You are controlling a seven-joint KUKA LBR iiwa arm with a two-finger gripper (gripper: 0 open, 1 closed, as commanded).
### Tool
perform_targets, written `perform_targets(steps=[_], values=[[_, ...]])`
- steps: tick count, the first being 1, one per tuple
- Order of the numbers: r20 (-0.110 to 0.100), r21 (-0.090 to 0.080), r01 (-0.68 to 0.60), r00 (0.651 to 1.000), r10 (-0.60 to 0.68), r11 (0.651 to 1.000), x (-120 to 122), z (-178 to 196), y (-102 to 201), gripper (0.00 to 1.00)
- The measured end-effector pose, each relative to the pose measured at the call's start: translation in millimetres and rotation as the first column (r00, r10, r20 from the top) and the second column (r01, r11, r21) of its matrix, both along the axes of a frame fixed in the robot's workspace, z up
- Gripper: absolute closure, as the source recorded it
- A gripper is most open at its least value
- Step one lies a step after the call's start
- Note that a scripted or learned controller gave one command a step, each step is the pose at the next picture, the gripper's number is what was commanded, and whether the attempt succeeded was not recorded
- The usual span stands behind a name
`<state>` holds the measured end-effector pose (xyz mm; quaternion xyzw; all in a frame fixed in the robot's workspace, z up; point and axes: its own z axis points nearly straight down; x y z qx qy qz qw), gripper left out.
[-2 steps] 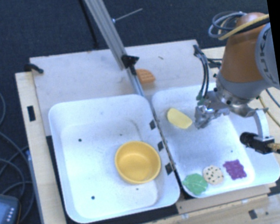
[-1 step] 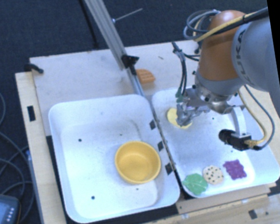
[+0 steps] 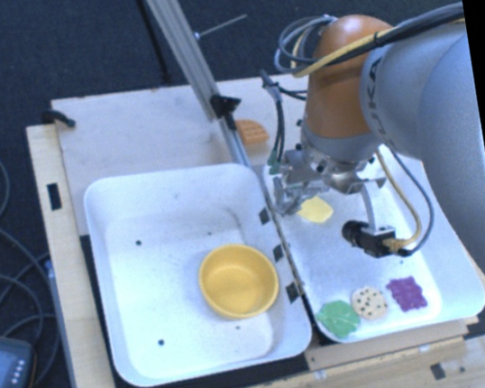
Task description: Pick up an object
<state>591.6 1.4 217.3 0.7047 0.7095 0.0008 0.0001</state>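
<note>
Claw low in the right bin, at its left wall; grip state cannot be told.
A yellow piece lies just beside it; green, cookie and purple pieces line the near edge; a yellow bowl sits in the left bin.

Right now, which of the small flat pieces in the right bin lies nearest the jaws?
The pale yellow piece, just below the gripper. The green piece, the speckled cookie and the purple piece sit in a row along the bin's near edge.
</note>
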Motion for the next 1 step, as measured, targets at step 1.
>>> perform_targets(steps=[1], values=[[0.0, 0.001, -0.002, 1.0, 0.002, 1.0, 13.3, -1.3, 56.1, 1.0]])
